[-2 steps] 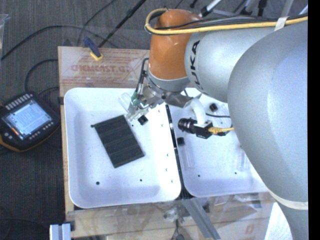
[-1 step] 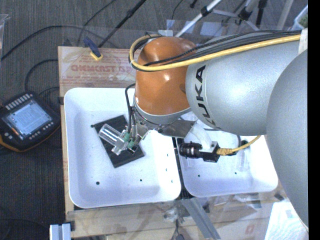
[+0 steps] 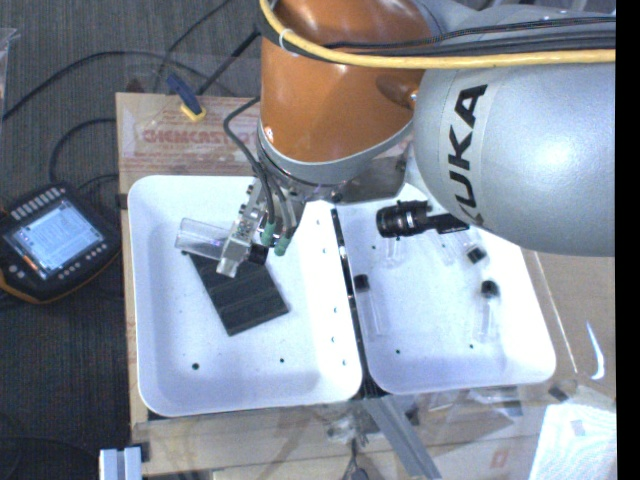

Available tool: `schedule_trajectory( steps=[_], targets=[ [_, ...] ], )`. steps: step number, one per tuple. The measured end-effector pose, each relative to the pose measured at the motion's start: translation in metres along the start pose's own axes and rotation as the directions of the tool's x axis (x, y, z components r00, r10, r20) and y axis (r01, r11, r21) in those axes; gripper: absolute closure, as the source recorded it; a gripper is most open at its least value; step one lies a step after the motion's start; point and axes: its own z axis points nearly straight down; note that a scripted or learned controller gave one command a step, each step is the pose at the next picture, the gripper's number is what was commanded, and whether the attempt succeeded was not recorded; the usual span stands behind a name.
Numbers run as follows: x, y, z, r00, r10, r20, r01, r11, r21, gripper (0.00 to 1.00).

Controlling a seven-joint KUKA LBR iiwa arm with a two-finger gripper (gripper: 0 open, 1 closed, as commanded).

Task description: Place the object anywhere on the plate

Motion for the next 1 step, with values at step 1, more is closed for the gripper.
schedule_trajectory(
  steps=[1],
  targets=[
    [0.0215,0.0088,0.0734,0.997,-0.075,-0.001,0.075,0.997,0.000,1.00]
  ],
)
